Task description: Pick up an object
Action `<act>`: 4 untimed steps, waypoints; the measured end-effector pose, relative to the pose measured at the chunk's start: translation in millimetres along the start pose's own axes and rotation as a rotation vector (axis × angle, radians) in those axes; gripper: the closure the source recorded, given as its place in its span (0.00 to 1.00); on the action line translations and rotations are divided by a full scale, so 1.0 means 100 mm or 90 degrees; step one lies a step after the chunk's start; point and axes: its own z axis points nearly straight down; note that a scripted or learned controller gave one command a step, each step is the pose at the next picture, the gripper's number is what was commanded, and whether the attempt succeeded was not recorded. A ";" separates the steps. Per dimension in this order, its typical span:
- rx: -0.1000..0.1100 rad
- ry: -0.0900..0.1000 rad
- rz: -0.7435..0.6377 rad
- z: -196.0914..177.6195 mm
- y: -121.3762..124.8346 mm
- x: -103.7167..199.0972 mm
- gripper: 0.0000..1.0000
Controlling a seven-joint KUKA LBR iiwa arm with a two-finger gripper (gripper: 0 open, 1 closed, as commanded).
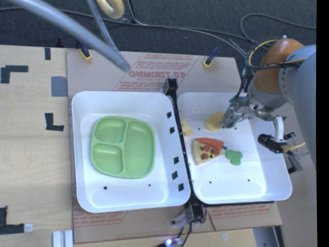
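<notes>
Two shallow white bins sit side by side on the bench. The left bin (85,189) carries a green divided plate (123,146) lying flat near its middle, and nothing else that I can make out. The right bin (267,187) holds the small stuff, and that is where the arm (303,81) reaches in, its orange band (275,60) showing above the wrist.

The gripper (232,116) hangs low in the upper part of the right bin, its tip just beside, perhaps touching, a pale yellow piece (214,121) that lies on the bin floor. From here I cannot tell how the gripper is set, and I see nothing lifted clear of the floor.

Below that, toward the middle of the bin, a toy pizza slice (204,152) lies flat, with a red-orange carrot-like piece (211,142) along its upper edge and a small green toy (234,157) just to its right. Another small yellow bit (184,127) rests against the wall between the bins.

My reading: the pick is not done. The arm looks to be at the approach or grasp stage over the yellow piece; closing on it, if that is the target, and lifting it free are left.
</notes>
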 end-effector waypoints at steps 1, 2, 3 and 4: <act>0.000 0.002 0.001 -0.63 -0.02 0.02 1.00; -0.001 0.002 0.001 -1.27 -0.04 0.01 1.00; 0.002 0.003 0.001 -1.39 -0.03 0.02 1.00; 0.004 0.003 0.000 -1.35 -0.21 0.45 1.00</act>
